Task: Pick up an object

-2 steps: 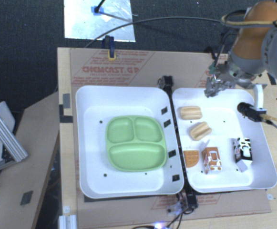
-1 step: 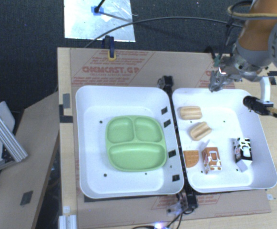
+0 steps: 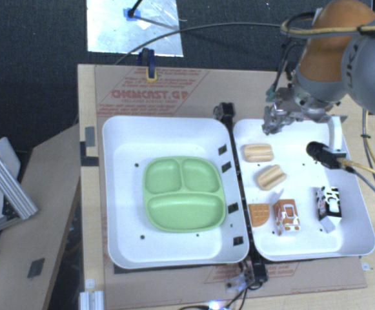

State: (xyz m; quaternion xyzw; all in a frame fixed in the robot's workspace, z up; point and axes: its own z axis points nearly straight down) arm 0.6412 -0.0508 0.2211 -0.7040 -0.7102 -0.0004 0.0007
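Observation:
My gripper hangs over the far left part of the right bin, a little above its floor, and holds nothing that I can see. Just below it in the view lies a tan bread roll, and a second roll lies at a slant nearer the front. Near the bin's front edge sit a flat orange half-round piece and a small orange and white carton. A black and white carton lies at the right side.
The left bin holds a green divided plate. A black ridge with clips runs between the two bins. The grey and orange arm reaches in from the upper right, over the back of the right bin.

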